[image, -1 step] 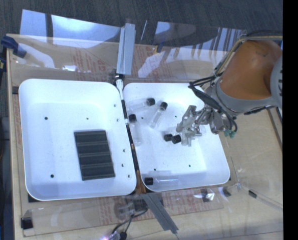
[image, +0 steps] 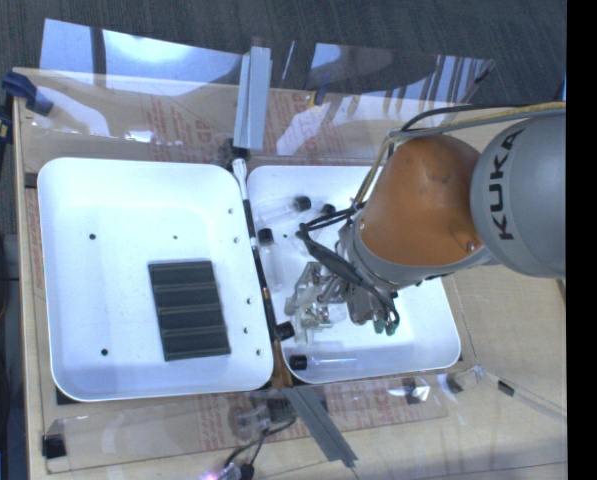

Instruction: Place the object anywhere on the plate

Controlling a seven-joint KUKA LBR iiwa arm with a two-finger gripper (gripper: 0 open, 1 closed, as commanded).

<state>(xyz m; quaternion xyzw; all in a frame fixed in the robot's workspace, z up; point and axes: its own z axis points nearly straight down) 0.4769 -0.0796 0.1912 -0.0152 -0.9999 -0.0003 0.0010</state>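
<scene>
Much of the right bin [image: 433, 343] hides under the arm [image: 428, 208].

One fixed camera looks steeply down, slightly slanted, on both white bins [image: 138, 183] from moderately near.

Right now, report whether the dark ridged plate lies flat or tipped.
Flat. The dark ridged plate rests on the floor of the left bin, with no edge visibly raised. The gripper is over the right bin.

Two white bins [image: 78, 268], one dark ridged plate [image: 188, 310], one arm [image: 448, 203].
</scene>
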